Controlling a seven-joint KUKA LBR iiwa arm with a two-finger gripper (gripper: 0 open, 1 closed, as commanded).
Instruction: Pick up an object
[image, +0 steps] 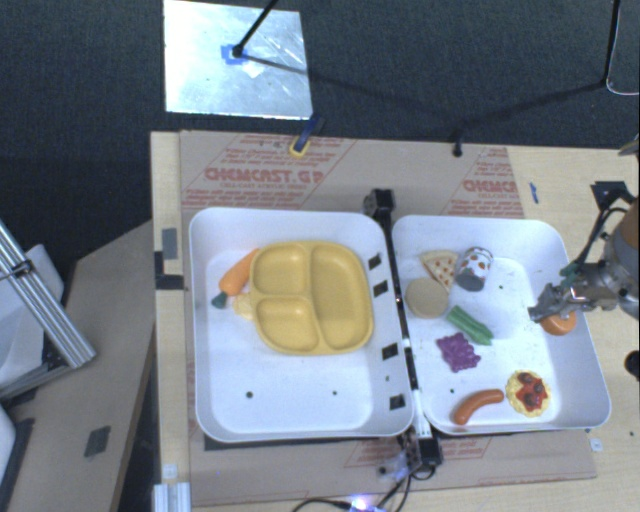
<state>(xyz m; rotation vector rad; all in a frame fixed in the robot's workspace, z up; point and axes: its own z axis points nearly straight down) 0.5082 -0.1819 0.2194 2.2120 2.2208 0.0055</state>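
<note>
the hand (548, 310) hangs at the right bin's (575, 250) right wall, just over an orange toy (561, 323); its opening i cannot tell. centre on the toy, clear of the wall, before closing.

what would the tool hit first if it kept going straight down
Probably the orange item just under the tool at the right bin's right wall; depth is hard to judge from this angle.

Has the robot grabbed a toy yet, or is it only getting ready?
Only getting ready, it seems. Done: the gripper has reached the right bin's right edge, by an orange object. In hand: nothing visibly held. Left: grasping and lifting; the sausage, grapes and pizza slice lie untouched.
</note>
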